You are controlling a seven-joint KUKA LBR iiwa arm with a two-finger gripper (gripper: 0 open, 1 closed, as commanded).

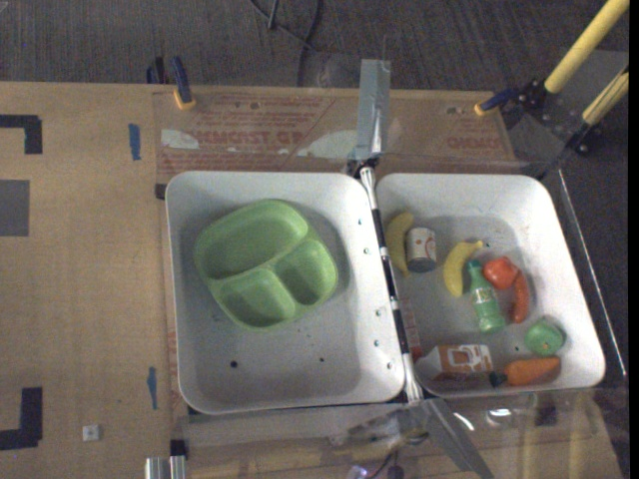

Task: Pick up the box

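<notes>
1. I cannot tell the state of the claw from this view, so I plan as if the whole approach is still to come.
2. The box (461,360) lies flat in the right bin (559,213), near its 7 o'clock corner, close against the front wall and the divider between the bins.
3. My first worry is clearance: I judge that a finger coming down on the 6 o'clock or 9 o'clock side of the box may strike the bin wall before it can close.
4. My second worry is the carrot (530,370), which lies just beside the box at its 3 o'clock end. A descent aimed too far that way could pinch or push the carrot instead.
5. The green bottle (485,302) sits at the box's 1 o'clock, near enough to be nudged by a wide opening.
6. The box looks like a small carton, orange with a white panel, long side running 9 to 3 o'clock. Its print is too blurred to read, and it seems low and flat, so I expect a shallow grip.
</notes>
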